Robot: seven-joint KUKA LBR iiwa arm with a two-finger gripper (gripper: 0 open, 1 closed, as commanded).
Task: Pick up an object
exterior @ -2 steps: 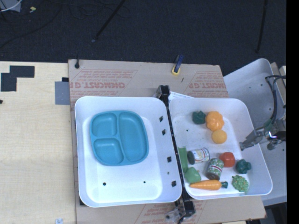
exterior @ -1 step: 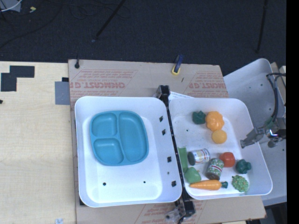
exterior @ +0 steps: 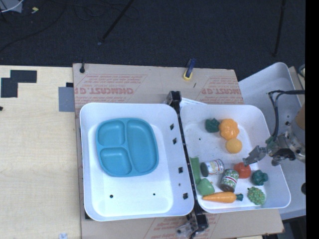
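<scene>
Camera view, claw: your gripper (exterior: 255,155) hangs over the right bin (exterior: 249,114); finger spacing can't be judged.
Toys: red tomato (exterior: 242,170) just beside it.
Surface: cardboard (exterior: 149,83), pale bench, dark floor.
Left bin (exterior: 94,193): blue divided plate (exterior: 127,147).

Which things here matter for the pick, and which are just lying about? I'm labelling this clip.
For the job:
end effector
red toy
dark green toy
small jar
carrot

Lying about:
blue divided plate
left bin
yellow clamp
</scene>
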